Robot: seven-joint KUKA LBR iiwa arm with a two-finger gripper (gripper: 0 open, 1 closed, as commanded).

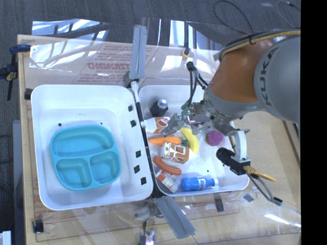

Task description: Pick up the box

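Note:
The box (pixel 174 152) is a small white and orange carton lying in the middle of the right bin (pixel 225 185), between a carrot (pixel 164 141) and a hot dog (pixel 167 166). My gripper (pixel 187 122) hangs low over the bin just behind the box, above the top end of a yellow banana (pixel 189 139). Its fingers (pixel 173 123) are spread open with nothing held between them. The box lies free, a short way in front of the fingertips.
The right bin also holds a blue bottle (pixel 197 182), a purple object (pixel 214 136), a dark round-capped item (pixel 161 106), a small orange pack (pixel 162 122) and a red can (pixel 166 178). The left bin (pixel 41 106) holds a blue divided tray (pixel 84 156).

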